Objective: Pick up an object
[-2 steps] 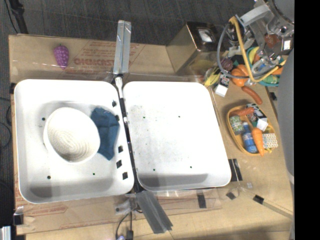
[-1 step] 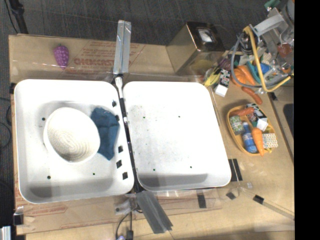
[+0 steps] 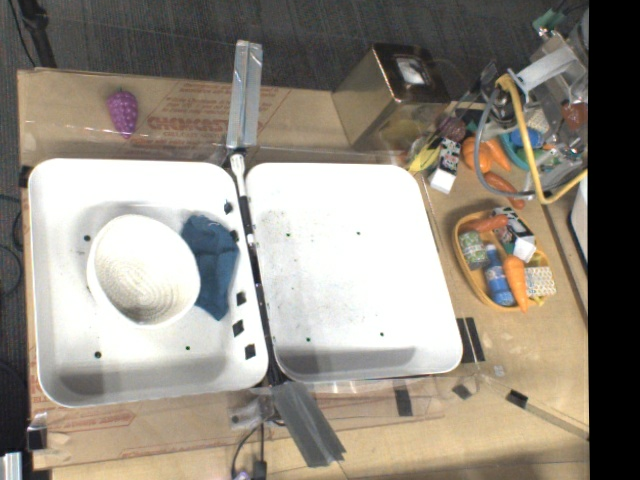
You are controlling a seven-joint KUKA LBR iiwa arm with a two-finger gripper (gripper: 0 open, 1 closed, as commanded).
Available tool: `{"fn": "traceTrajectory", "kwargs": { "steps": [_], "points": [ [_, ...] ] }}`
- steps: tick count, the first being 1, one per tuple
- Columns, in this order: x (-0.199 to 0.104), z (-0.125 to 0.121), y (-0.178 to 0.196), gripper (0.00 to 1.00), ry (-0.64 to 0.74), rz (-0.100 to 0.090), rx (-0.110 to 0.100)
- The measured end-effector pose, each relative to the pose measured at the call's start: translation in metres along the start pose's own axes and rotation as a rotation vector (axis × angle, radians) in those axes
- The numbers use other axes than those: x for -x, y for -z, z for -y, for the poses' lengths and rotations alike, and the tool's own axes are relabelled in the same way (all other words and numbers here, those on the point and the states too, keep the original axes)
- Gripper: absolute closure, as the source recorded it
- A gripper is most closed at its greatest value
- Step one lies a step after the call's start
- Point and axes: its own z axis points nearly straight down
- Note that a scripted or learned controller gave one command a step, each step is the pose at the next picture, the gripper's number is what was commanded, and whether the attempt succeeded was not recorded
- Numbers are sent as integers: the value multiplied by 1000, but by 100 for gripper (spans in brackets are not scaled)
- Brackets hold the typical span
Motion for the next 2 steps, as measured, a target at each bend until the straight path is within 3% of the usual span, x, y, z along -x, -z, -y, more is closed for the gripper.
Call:
{"fn": "traceTrajectory", "kwargs": {
  "steps": [1,2],
  "points": [
    [54,12,-52,0,185,-1,2],
    [-18,-6,1,0,-39,-3,3]
  ]
}}
